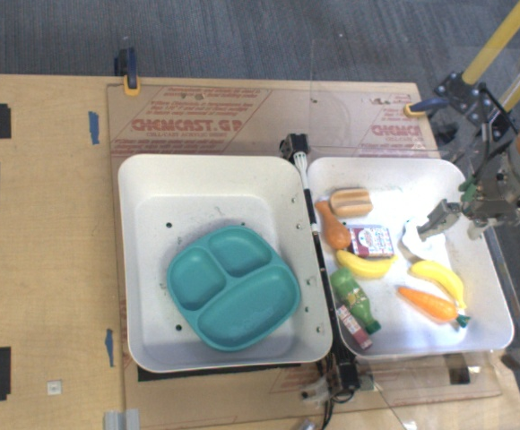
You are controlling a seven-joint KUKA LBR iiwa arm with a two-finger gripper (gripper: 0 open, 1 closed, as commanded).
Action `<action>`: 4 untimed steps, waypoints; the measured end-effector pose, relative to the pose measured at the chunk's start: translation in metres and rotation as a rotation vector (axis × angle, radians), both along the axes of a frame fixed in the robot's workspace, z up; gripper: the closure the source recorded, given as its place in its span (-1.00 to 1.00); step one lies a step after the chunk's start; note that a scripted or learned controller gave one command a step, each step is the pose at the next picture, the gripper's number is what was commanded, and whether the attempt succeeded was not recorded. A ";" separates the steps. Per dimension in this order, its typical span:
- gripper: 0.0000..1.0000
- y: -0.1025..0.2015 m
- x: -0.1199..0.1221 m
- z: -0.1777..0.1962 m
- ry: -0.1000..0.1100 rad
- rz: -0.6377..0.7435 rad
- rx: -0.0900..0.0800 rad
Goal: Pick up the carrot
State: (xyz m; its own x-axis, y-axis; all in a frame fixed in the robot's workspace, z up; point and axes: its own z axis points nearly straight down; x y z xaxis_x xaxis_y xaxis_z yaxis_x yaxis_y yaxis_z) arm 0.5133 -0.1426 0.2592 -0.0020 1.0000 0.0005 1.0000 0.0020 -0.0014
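Note:
The carrot (430, 304) is orange with a small green stub at its right end. It lies flat near the front right corner of the right bin (498, 334). My gripper (434, 221) hangs over the right side of that bin, behind the carrot and apart from it. A yellow banana (441, 279) lies between the two. The arm's wrist (493, 200) reaches in over the bin's right wall.
The right bin also holds a hot dog bun (351, 202), an orange sausage-like piece (335, 232), a maroon box (369, 240), a second banana (365, 264) and a green bottle (354, 304). A teal divided plate (233, 287) lies in the left bin (127, 240).

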 end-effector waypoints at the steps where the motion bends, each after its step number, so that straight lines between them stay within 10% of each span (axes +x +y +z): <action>1: -1.00 -0.020 -0.034 -0.161 0.002 -0.251 0.001; 2: -1.00 0.019 -0.032 -0.170 -0.010 -0.170 -0.008; 4: -1.00 -0.008 -0.031 -0.170 -0.008 0.580 -0.009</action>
State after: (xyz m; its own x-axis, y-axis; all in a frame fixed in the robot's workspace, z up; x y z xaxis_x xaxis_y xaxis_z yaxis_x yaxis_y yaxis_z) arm 0.4818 -0.1508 0.0896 -0.5493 0.8356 -0.0106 0.8356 0.5493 0.0031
